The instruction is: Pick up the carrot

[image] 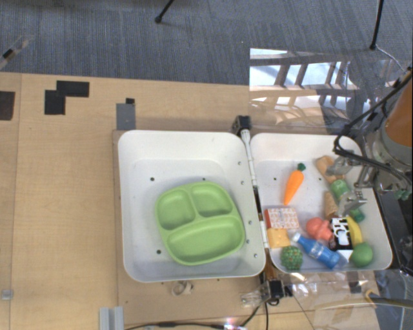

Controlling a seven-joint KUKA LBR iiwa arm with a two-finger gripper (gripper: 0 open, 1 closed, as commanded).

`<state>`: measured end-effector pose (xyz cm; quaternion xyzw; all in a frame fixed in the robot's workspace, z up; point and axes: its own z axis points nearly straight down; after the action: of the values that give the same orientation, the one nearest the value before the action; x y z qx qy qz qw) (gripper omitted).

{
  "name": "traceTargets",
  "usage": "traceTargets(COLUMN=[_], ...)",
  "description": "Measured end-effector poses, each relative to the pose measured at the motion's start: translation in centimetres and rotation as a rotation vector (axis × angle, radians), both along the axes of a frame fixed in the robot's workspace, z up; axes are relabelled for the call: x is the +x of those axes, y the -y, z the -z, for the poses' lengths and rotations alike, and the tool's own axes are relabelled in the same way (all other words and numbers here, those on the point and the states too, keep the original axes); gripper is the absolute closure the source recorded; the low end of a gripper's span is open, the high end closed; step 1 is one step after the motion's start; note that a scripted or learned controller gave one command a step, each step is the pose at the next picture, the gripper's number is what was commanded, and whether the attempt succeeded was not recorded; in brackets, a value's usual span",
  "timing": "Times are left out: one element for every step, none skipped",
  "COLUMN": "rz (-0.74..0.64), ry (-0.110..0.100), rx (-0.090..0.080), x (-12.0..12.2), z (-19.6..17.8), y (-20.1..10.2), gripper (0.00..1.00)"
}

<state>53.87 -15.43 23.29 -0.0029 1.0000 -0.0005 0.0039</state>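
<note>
In right bin [387, 254]: carrot [294, 184] well left of gripper [348, 187].

A light wooden tabletop [58, 213] fills the left and middle, with black square marks [66, 95] near its far left edge. Beyond it lies grey carpet [193, 32], crossed by thin dark stand legs [165, 11]. Daylight reflects off a clear panel [300, 80].

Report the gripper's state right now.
Gripper: above the right bin, apart from the carrot, not holding it.
</note>
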Motion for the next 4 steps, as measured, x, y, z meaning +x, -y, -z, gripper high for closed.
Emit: traceTargets(rz=[0.044, 0.18, 0.38, 0.762], ry=[-0.009, 0.013, 0.005, 0.004], rx=[0.006, 0.001, 0.004, 0.007], x=[8.1, 6.8, 9.6, 6.5], z=[10.3, 14.1, 14.4, 14.4], y=[-4.9, -5.3, -5.7, -2.8], gripper=[0.0, 0.0, 0.0, 0.0])
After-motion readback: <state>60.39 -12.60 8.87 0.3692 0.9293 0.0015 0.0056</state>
